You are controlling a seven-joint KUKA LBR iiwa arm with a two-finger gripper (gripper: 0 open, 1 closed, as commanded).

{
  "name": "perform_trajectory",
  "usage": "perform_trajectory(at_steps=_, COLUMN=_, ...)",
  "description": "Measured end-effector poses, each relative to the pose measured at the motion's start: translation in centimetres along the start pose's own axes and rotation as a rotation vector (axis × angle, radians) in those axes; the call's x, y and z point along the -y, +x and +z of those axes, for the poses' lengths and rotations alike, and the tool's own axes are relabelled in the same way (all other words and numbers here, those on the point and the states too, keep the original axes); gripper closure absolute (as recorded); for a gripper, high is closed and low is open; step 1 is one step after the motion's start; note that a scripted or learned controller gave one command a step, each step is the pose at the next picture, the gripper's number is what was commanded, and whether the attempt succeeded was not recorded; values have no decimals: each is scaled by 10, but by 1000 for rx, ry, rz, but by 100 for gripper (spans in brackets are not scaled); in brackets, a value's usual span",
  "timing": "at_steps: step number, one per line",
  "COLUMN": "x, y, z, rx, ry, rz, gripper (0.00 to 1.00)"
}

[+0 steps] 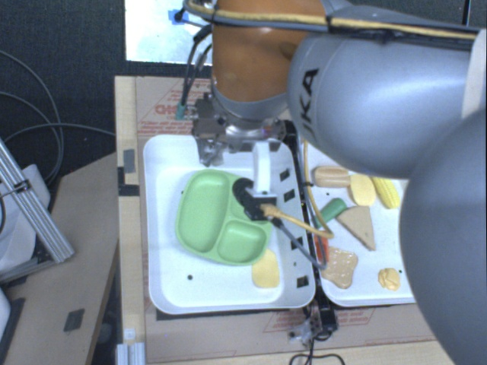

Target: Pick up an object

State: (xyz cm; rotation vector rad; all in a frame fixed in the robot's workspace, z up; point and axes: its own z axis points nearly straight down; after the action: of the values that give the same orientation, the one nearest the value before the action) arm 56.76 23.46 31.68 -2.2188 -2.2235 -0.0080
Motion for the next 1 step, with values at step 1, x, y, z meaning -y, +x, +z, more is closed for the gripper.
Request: perform_trajectory(at_steps=1, x=-9, y=-3, z=-182, rx=-2, ry=-12, rz=-1, gripper=100)
